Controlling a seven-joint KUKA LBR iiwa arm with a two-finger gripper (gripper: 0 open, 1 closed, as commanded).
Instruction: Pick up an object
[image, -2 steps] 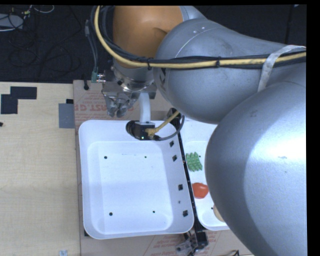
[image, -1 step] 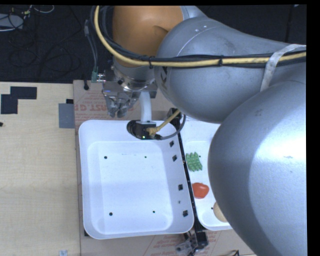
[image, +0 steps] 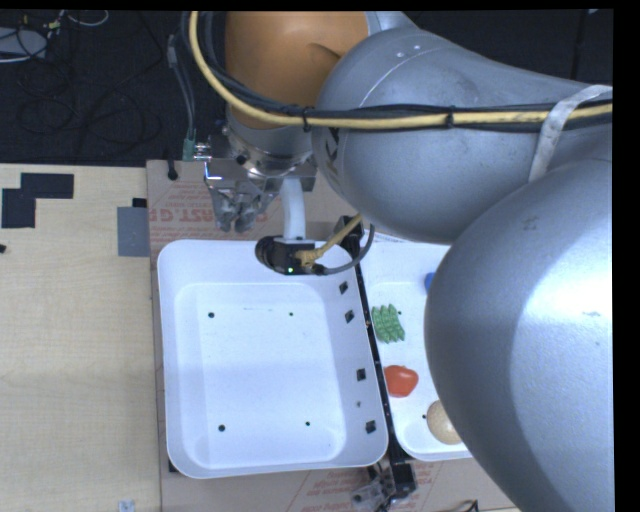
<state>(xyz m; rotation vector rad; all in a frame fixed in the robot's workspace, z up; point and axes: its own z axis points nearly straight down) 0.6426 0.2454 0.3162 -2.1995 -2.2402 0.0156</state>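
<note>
Hand (image: 238, 212) hovering beyond far edge of left bin (image: 180, 300), grip state impossible to tell. Green piece (image: 388, 323), red piece (image: 401, 380) waiting in right bin (image: 412, 262). Still approaching; needs swing right, then descent.

The pale wood-grain desk (image: 70, 340) carries a brown cardboard sheet with red print (image: 185, 210), which lies flat beneath two shallow white plastic bins. The left bin (image: 175, 400) and right bin (image: 410, 440) sit side by side on the sheet, their adjoining rims touching. Black rectangular patches (image: 35, 195) and a grey rectangular patch (image: 131, 230) lie on the bare desk, left of the sheet.
</note>
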